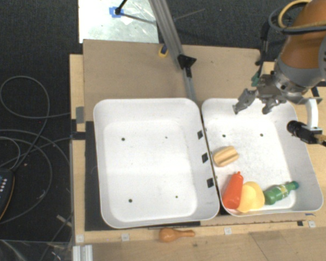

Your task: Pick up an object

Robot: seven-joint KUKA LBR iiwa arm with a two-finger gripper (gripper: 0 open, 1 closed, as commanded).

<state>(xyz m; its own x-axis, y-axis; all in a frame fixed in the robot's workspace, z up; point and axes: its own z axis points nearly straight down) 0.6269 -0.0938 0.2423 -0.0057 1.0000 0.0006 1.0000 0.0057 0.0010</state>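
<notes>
- Two shallow white bins are seen side by side on the bench: the left bin [146, 162] and the right bin [261, 145].
- The gripper [255, 105] is seen above the far part of the right bin, near its far edge. Its two fingers are spread apart and nothing is seen between them.
- A small tan bun [225, 156] lies in the right bin, close to the wall shared with the left bin.
- At the near edge of the right bin three objects are grouped: a red bottle [233, 190], a yellow object [251, 196] touching it, and a green bottle [280, 192] lying on its side just beside the yellow one.
- All these objects are well apart from the gripper.
- An orange-brown object [175, 234] lies on the bench, in front of the bins.
</notes>
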